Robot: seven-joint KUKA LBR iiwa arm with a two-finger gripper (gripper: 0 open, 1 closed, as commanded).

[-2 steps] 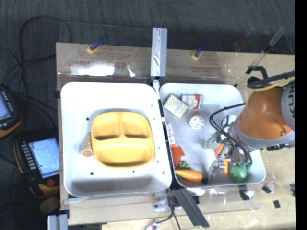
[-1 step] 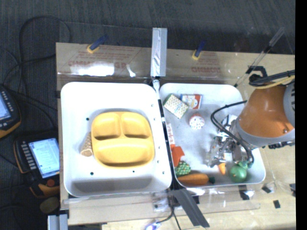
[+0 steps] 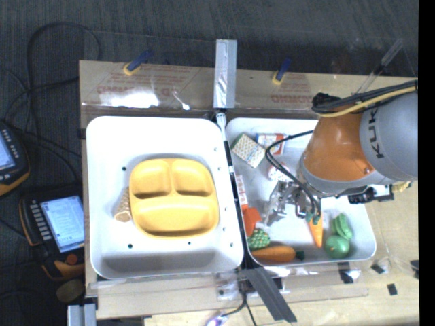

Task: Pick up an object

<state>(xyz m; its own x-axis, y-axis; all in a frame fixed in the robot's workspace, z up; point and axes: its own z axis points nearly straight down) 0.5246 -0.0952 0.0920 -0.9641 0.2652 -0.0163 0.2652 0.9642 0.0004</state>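
The right bin (image 3: 370,246) holds a scatter of small toy foods, any of which could be the object to lift: a carrot (image 3: 316,229) standing on end near the middle, a green pepper (image 3: 338,235) just to its right against the bin's right side, a second, larger carrot (image 3: 275,254) lying flat along the near wall, a small green broccoli-like piece (image 3: 258,238) touching that carrot's left end, and a red-orange piece (image 3: 251,219) just above it beside the divider. Toward the far-left corner of the same bin lies a small patterned box (image 3: 247,150), tilted, with a red and white packet (image 3: 273,141) beside it. The gripper (image 3: 284,204) hangs low over the middle of this bin, between the red-orange piece and the upright carrot; whether its fingers are apart or closed cannot be told, and nothing is seen between them. Above it the orange band (image 3: 336,151) and the grey arm (image 3: 394,138) reach in from the right, with a black cable looping around the wrist. The left bin (image 3: 102,182) carries a yellow divided plate (image 3: 174,195), and a tan cone-shaped piece (image 3: 124,208) lies touching the plate's left edge.
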